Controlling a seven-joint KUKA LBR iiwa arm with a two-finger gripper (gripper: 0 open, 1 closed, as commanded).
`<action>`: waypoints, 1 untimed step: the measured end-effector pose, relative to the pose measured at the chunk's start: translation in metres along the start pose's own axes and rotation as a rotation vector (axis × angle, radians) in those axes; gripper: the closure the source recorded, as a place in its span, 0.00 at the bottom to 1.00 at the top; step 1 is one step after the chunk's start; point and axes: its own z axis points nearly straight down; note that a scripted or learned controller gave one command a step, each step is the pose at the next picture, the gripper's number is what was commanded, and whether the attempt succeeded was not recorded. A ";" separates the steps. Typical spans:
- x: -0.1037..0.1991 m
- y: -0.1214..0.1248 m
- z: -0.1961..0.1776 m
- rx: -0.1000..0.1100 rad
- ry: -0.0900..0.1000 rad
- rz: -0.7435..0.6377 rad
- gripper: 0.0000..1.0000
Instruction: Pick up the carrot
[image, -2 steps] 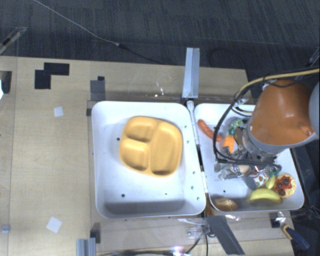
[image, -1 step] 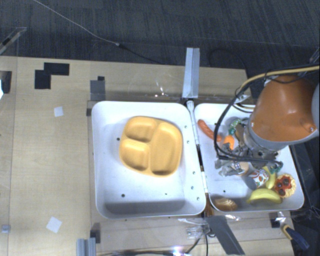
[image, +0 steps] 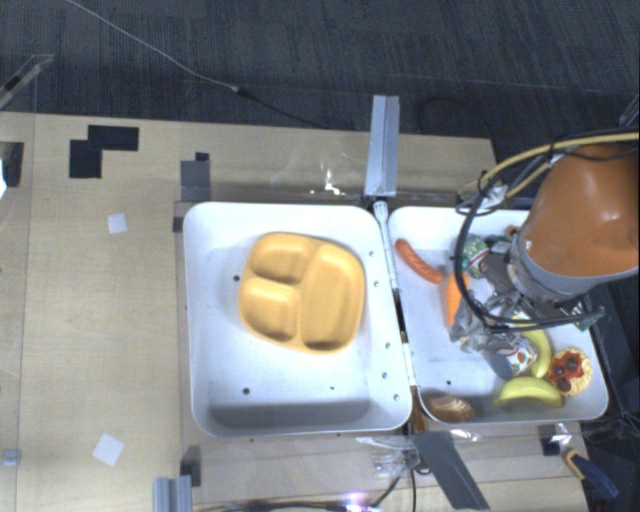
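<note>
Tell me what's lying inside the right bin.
In the right bin: a carrot, a sausage, a banana, a brown bread roll, and a strawberry pastry. The arm covers the bin's far right.

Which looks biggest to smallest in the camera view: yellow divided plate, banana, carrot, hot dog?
1. yellow divided plate
2. banana
3. carrot and hot dog: unsure, since the arm's cables partly cover the carrot.

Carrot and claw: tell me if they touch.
Cannot tell. In the camera view the claw sits right beside the carrot's lower end, but cables and the arm's shadow hide any contact or gap.
</note>
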 end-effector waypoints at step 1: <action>-0.005 -0.004 -0.045 0.001 -0.002 0.119 1.00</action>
